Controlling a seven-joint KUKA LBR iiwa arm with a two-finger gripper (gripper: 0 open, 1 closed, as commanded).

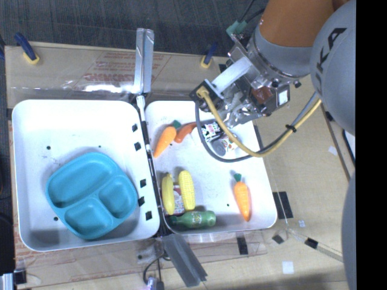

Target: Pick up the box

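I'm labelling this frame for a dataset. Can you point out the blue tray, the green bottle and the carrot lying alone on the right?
blue tray (91, 195), camera view, on its central divider.
green bottle (193, 219), camera view, middle of its body.
lone carrot (242, 199), camera view, middle of its orange body.

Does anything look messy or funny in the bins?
Mostly tidy. In the right bin, two corn cobs and a green bottle are bunched in the near-left corner, the bottle lying on its side. The blue tray sits skewed in the left bin.

Claw (225, 121) over right bin (261, 168), box (213, 132) beneath; grip unclear.
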